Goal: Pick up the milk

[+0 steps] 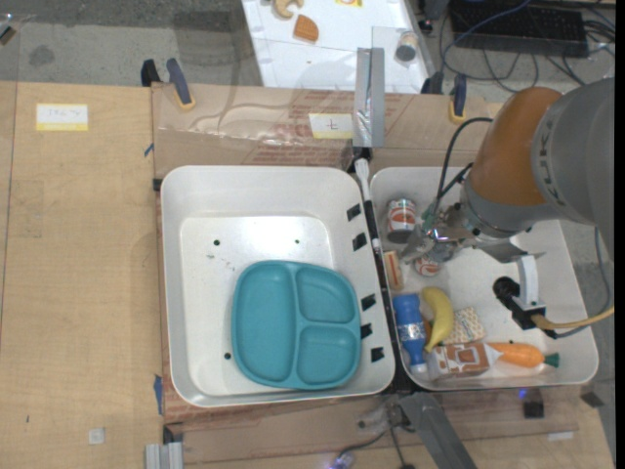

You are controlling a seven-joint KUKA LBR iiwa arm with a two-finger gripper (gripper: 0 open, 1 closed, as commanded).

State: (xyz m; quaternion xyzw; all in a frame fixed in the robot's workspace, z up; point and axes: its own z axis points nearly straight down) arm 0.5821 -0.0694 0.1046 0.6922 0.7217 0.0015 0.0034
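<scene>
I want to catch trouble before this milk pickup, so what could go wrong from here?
1. The milk carton lies packed at the right bin's front edge, touching the banana and carrot, so a grab might catch those instead.
2. The claw sits over the can at the back, away from the carton, so it may close on the wrong thing.
3. The blue bottle beside the carton could get knocked.

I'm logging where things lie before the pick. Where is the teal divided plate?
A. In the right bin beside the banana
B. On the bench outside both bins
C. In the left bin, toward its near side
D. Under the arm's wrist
C: the teal divided plate lies flat on the floor of the left bin, while the banana and the arm are over the right bin.
</scene>
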